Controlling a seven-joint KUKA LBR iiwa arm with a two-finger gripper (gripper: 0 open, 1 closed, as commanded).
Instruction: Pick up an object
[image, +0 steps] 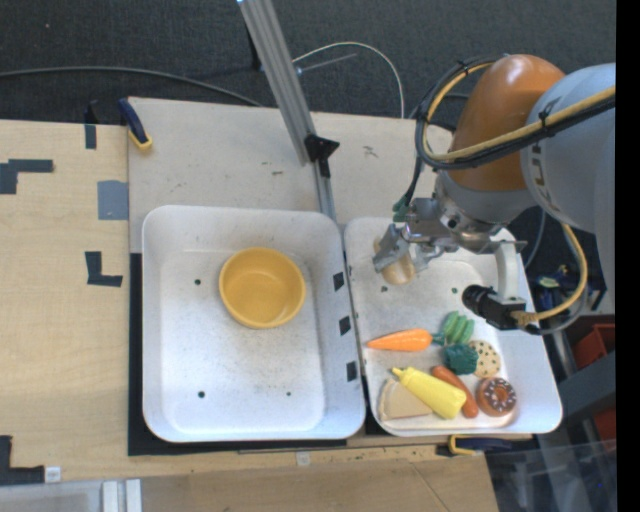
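My gripper (396, 262) hangs over the far left part of the right bin (540, 405). It is shut on a small tan piece (401, 270) that shows between its fingertips. Toy food lies in the near half of that bin: an orange carrot (400, 341), a green vegetable (457, 327), a dark green broccoli (461, 358), a speckled cookie (487, 355), a yellow bottle (434, 390), a tan bread slice (398, 403) and a brown donut (496, 397). In the left bin (170, 400) sits a yellow bowl (262, 287).
A grey metal pole (290, 90) slants down to the wall between the bins. The arm's black bracket (495, 305) and cables hang over the right bin's right side. Black tape marks and a blue-yellow clamp (135, 125) lie on the bench to the left.
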